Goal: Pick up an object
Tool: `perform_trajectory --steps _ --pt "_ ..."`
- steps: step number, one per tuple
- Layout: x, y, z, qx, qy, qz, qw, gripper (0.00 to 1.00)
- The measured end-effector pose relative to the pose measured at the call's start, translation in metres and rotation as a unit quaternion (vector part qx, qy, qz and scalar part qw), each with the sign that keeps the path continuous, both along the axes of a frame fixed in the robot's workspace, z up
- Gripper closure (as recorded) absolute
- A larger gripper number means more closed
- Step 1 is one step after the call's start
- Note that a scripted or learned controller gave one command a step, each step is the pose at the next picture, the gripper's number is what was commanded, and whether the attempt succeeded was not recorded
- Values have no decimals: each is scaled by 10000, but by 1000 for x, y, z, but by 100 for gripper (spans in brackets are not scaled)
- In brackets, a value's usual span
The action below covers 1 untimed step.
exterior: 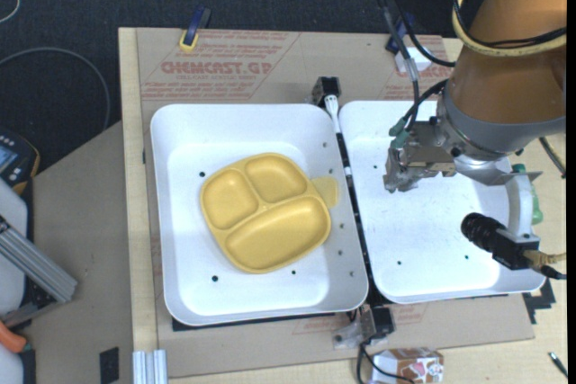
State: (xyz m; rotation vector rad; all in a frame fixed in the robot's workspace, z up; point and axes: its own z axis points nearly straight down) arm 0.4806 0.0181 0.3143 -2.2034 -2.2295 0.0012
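Note:
A yellow divided plate (pixel 264 211) with three compartments lies flat in the middle of the left bin (pixel 180 139). My gripper (pixel 402 177) hangs over the upper middle of the right bin (pixel 378 126), pointing down, just right of the wall between the two bins. It is well apart from the plate, and I see nothing held in it. A small green thing (pixel 536 204) peeks out at the right bin's right side, mostly hidden by the arm.
The bins sit side by side on a cardboard-covered bench (pixel 234 63). A yellow and blue clamp (pixel 192 31) sits at the bench's far left edge. A small printed packet (pixel 416 366) lies on the bench's front edge.

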Motion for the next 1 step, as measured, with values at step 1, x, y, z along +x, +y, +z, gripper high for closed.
perform_trajectory --steps 1 --pt "-1 54 82 -6 -81 -20 10000 100"
